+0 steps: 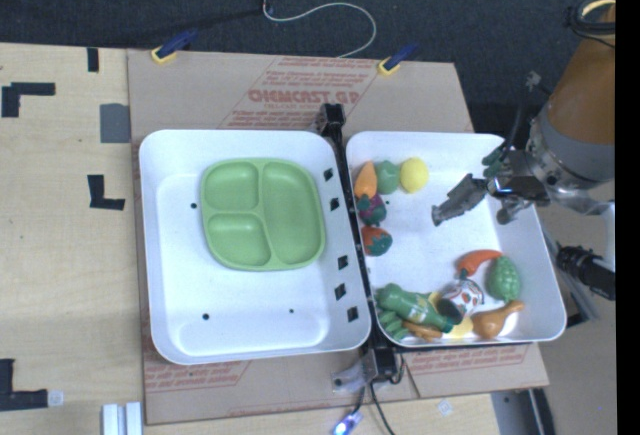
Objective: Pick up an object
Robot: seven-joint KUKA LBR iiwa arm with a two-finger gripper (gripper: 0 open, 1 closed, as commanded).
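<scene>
Right, I see a green divided plate (265,213) in the left bin (160,253). Toys crowd the right bin (440,148): a yellow ball (413,175) up top, a green pepper (504,277) lower right. My jaws (478,200) hang spread above bare floor, pinching nothing.

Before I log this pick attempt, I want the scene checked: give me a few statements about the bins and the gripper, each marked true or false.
1. The green divided plate lies in the left bin. True.
2. The yellow ball sits in the left bin. False: it is in the right bin, near its top left.
3. The gripper hangs over the right bin with nothing between its fingers. True.
4. The toy pile gathers at the right bin's far edge. False: it lies along the near edge.
5. The green plate has three compartments. True.
</scene>
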